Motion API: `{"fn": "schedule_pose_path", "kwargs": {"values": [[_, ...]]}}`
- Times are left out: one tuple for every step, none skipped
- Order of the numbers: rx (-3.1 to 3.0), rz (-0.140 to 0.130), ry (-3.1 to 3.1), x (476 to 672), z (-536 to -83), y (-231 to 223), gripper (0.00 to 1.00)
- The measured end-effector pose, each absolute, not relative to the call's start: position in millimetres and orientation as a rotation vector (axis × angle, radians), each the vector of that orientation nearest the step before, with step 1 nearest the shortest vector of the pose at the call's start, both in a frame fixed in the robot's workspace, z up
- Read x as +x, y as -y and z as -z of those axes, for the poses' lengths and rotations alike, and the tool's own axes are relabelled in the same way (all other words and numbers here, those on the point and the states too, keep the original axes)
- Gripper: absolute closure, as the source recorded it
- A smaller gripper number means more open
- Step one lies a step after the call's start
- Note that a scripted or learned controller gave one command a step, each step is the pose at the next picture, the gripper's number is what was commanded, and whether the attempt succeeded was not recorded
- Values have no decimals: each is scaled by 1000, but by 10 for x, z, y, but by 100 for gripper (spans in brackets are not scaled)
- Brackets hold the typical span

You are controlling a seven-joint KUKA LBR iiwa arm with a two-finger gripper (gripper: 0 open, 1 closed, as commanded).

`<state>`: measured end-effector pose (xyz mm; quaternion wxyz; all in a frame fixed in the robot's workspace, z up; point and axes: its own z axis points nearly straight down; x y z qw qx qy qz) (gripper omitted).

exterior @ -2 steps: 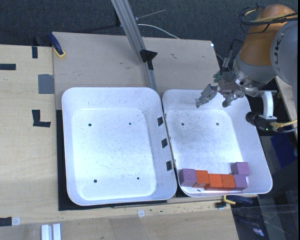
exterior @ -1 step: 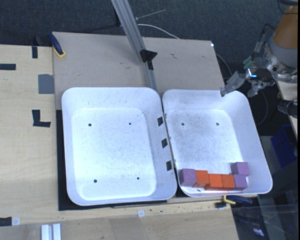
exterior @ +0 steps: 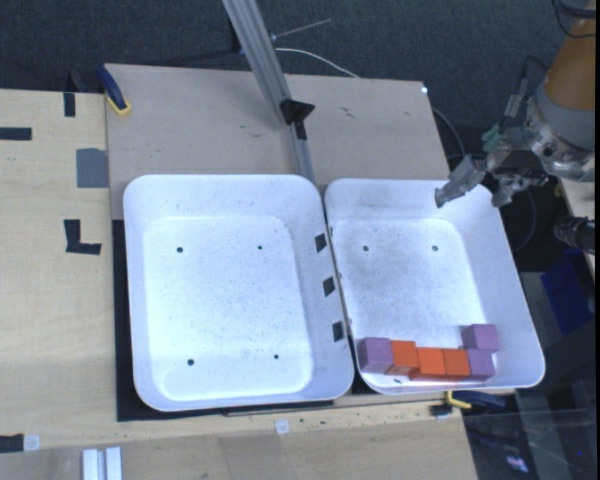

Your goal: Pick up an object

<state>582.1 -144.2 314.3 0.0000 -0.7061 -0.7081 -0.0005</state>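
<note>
A: Camera view, stock: two white bins; right bin (exterior: 500, 268) holds purple and orange blocks (exterior: 430, 356) packed along its near edge. Left bin (exterior: 140, 268), no items listed.

B: Gripper (exterior: 475, 186)?

A: Above the right bin's far right rim, well apart from the blocks, fingers spread, nothing between them.

B: Risk?

A: Blocks touch each other and the wall; fingers may find no gap and skid off.

Grey arm (exterior: 565, 88) reaching from right, fingers (exterior: 458, 186) spread apart, holding nothing
</note>
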Motion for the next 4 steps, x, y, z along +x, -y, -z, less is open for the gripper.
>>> {"fn": "schedule_pose_path", "kwargs": {"values": [[-2217, -3, 2223, 5872, -2916, 1190, 0], [-2219, -5, 2217, 4989, -2816, 963, 0], [-2218, -5, 2223, 5593, -2322, 902, 0], [-2219, -6, 2223, 6280, -1860, 1098, 0]]}}
